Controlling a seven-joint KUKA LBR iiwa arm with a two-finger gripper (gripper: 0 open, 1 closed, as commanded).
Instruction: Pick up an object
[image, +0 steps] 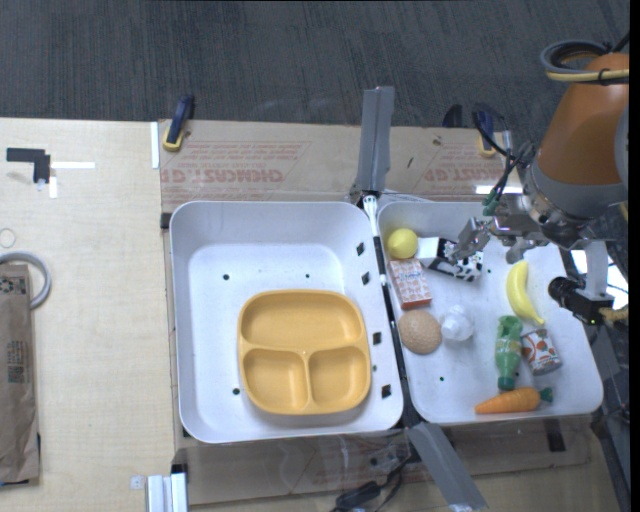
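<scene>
The right bin (580, 395) holds several items. Along its left side lie a yellow lemon (402, 243), a pink-red box (409, 283) and a brown oval piece (421, 332). A clear plastic piece (457, 325), a banana (520, 292), a green bottle (509, 350), a small white and orange carton (541, 352) and a carrot (512, 401) lie further right. A black-and-white toy (458, 268) sits near the back. My gripper (470, 240) hangs just above that toy, reaching in from the right under the orange-banded wrist.
The left bin (200, 300) contains a yellow divided plate (303, 352). A grey divider post (376, 140) stands between the bins at the back. Cardboard lines the bench behind them, and a brown paper bag (15, 370) lies far left.
</scene>
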